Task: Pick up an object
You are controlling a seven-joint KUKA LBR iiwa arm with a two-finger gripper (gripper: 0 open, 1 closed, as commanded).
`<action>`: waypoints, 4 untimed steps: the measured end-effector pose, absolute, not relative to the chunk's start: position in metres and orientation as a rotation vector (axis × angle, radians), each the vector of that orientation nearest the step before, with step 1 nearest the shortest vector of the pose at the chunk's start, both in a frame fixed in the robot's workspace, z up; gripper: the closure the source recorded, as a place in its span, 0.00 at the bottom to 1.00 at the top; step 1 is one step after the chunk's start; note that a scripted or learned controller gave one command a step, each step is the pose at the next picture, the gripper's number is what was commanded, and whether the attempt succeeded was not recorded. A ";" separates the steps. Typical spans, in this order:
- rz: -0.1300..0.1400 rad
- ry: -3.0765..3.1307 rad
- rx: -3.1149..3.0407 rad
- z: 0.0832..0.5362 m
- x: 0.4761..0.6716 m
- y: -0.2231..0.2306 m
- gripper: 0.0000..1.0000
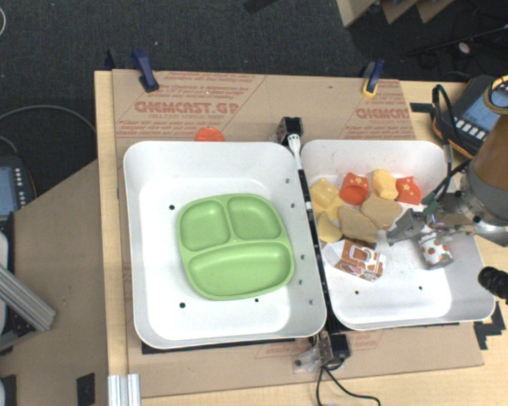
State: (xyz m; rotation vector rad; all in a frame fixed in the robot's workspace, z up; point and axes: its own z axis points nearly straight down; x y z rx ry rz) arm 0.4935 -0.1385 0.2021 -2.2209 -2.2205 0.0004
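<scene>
- Cardboard-topped bench [237,100] on a dark carpeted floor, cables lying around the edges, two blue clamps pinning the board at the back. Pretty standard bin-picking corner.
- Two shallow white bins sit side by side. Left bin [152,227] has a green divided plate [235,245] in the middle of it and that's about it.
- Right bin [406,303] is where the candidates are: a pale yellow piece [323,196], a red one [354,188], a yellow-orange one [383,183], another red one [409,189], tan flat pieces [368,217], and a small printed packet [360,260] lying a bit apart toward the front.
- Gripper [423,231] is low over the right side of the right bin, just beside the tan pieces, arm coming in from the right.
- Progress-wise I'd call it early: nothing looks lifted, every item seems to be resting on the bin floor. The grab and the lift are both still to do, as far as I can judge.
- Honestly can't tell if the pincer is spread or closed. It's a small grey blur with wires around it.
- There's a small white-and-red thing [436,255] right under the gripper, too small to tell whether it's an object or part of the tool.
- Arm is cut off at the right edge, so its upper part is hidden.
</scene>
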 end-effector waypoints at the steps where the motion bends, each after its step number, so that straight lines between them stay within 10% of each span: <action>1: -0.006 -2.233 -2.222 0.092 0.597 -0.132 0.00; 2: -0.010 -2.234 -2.221 0.086 0.671 -0.100 0.00; 3: -0.002 -2.222 -2.227 0.085 0.667 -0.144 0.00; 4: -0.002 -2.212 -2.223 0.104 0.598 -0.227 0.00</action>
